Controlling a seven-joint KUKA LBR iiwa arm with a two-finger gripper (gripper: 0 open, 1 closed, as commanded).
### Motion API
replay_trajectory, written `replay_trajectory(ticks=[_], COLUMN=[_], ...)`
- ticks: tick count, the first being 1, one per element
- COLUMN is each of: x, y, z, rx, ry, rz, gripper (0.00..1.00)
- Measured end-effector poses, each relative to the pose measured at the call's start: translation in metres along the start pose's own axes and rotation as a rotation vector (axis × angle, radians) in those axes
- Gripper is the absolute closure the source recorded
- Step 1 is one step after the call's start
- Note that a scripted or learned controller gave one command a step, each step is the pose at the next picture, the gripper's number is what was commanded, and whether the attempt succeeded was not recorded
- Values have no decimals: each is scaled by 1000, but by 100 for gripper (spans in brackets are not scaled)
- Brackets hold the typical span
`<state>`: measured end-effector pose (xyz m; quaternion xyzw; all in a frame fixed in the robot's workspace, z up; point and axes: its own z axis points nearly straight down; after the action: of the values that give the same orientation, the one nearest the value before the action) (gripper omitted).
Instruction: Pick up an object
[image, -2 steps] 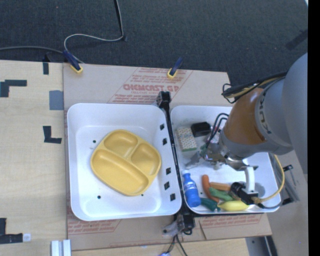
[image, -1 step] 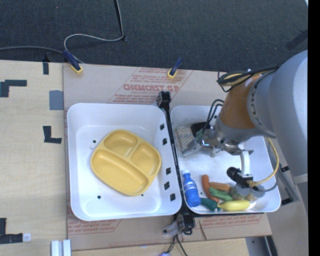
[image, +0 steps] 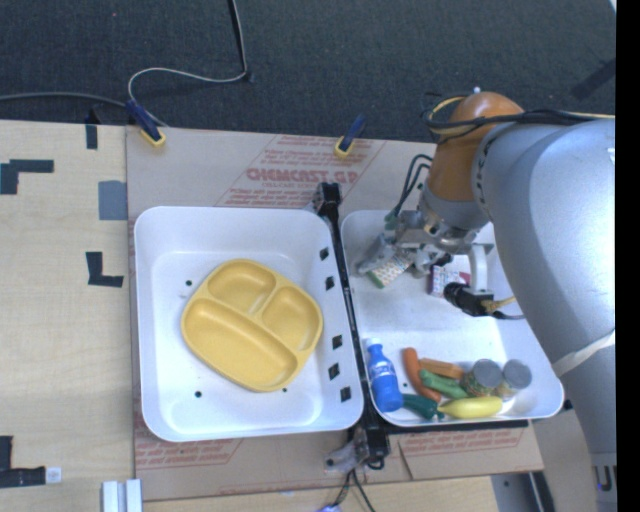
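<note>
Pincer (image: 392, 262) sits low over the right bin's (image: 440, 318) far end, at a small grey-white packet (image: 385, 268); whether it grips it, I cannot tell. Along the near wall lie a blue bottle (image: 381, 376), carrot (image: 412, 362), banana (image: 472, 407) and two blurred cans (image: 500, 377). A yellow tray (image: 252, 322) fills the left bin (image: 160, 300).

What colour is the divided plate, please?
Yellow; the divided plate shows clearly in the camera view.

1. Below the gripper (image: 400, 258), the right white bin's floor (image: 420, 315) lay bare.
2. Further below, a blue plastic bottle (image: 381, 376), orange carrot (image: 412, 362), green vegetables (image: 440, 383), yellow banana (image: 473, 407) and grey cans (image: 485, 375) crowded the near edge.
3. To its left stood the black divider (image: 336, 262).
</note>
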<state>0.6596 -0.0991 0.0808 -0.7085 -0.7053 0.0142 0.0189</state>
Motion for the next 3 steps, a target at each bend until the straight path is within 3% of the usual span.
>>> replay_trajectory(ticks=[1,2,3], x=[-6,-6,-6], y=[-9,-9,-9], z=[-1,-11,-11], rx=[-29,-27,-27], ry=[-2,-4,-5], rz=[-5,-7,-7], gripper=[0,100,0])
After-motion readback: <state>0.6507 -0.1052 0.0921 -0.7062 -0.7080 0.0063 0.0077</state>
